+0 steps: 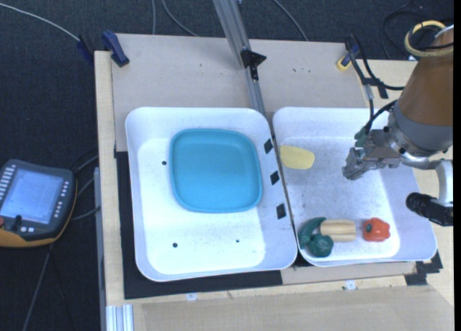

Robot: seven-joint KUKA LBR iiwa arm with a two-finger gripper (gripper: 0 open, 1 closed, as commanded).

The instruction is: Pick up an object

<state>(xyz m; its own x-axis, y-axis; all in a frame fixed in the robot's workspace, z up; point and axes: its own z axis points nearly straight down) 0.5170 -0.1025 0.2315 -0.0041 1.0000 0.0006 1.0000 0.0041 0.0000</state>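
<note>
Grey end effector [354, 170] hovers with nothing visibly gripped; its state I cannot tell. Yellow piece [297, 157] beside it, red pepper [375, 229] below, both unpicked.

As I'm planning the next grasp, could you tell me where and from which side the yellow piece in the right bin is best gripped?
Probably across the middle of the yellow piece, from straight above. It lies flat and alone near the right bin's upper left corner, long axis left to right, so fingers should close across its short width. The gripper hovers to its right.

Blue plate [216, 170], yellow piece [297, 157], red pepper [375, 229].
</note>
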